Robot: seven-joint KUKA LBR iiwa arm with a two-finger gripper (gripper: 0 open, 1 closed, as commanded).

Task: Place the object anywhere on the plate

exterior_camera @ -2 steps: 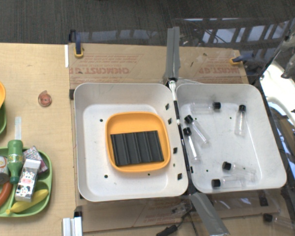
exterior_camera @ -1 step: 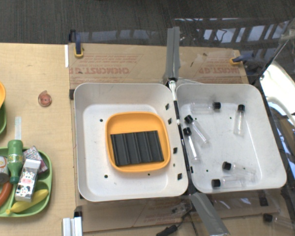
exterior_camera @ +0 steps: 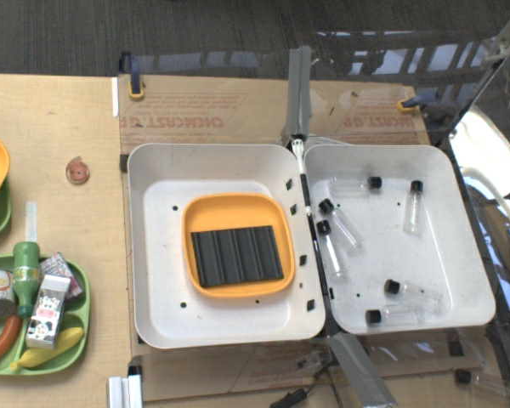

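Camera view: orange plate (exterior_camera: 238, 212) in left bin (exterior_camera: 153, 228); vials (exterior_camera: 412, 206) in right bin (exterior_camera: 459, 228).

Orange plate (exterior_camera: 238, 213) matt plastic; vials (exterior_camera: 414, 206) clear, black-capped.

2 white bins (exterior_camera: 153, 228) sit on a tan bench (exterior_camera: 51, 126). The plate (exterior_camera: 238, 211) is orange with a dark grey ribbed panel (exterior_camera: 238, 256). Clear vials (exterior_camera: 413, 206) have black caps. The left tray (exterior_camera: 68, 347) is green.
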